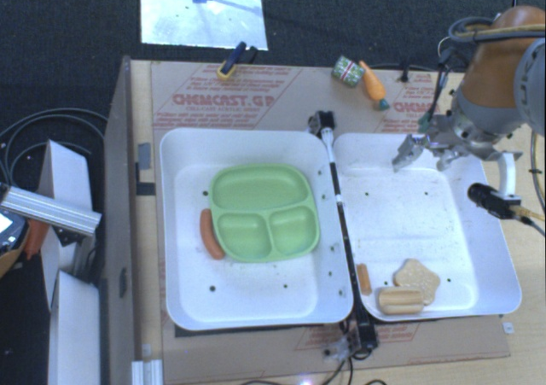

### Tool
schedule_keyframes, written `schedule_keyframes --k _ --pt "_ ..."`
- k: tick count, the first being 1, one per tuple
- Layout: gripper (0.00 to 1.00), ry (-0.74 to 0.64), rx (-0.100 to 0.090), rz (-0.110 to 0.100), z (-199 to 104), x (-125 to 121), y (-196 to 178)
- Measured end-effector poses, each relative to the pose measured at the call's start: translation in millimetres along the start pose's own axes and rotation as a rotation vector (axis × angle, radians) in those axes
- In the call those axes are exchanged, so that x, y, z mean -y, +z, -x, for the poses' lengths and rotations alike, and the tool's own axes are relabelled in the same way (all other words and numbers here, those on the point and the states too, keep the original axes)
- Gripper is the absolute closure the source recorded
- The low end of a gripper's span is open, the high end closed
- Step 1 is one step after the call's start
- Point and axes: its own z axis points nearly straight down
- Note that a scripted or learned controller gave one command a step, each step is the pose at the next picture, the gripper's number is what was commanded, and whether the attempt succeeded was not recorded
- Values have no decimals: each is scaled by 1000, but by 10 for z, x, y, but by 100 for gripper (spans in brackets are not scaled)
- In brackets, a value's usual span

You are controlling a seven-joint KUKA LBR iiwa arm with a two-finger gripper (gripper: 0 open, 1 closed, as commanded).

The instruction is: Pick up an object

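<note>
The grey arm with its orange band reaches in from the right, and its two-finger gripper (426, 153) hangs over the far edge of the right-hand shallow white bin (444, 212); the two fingers look spread, with a gap between them and nothing in it, so nothing is held, and the pick appears to be at the approach stage with no object chosen by contact yet; the likeliest candidates lie at the near end of that same bin, well apart from the gripper: a pale tan toast-shaped slice of toy bread (418, 277), a tan toy bread roll (399, 299) lying against its near side, and a small orange sausage-like piece (364, 278) just beside the divider; the left-hand shallow white bin (183, 170) holds a green three-compartment plastic tray (263, 211) with a second orange toy sausage (209, 234) along its left rim; the next move, by my reading, calls for carrying the gripper toward the near end, centring over one piece, and descending with fingers set across its narrow width; the roll and bread touch, so a grasp there risks nudging both.
</note>
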Motion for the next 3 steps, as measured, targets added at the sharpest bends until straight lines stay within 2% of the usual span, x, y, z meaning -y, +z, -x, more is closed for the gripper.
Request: schedule_keyframes --k 1,2,3 --pt "0 0 0 3 -80 232 959" --pt "0 -3 1 6 -3 -415 931" --pt "0 -2 0 3 -430 133 967"
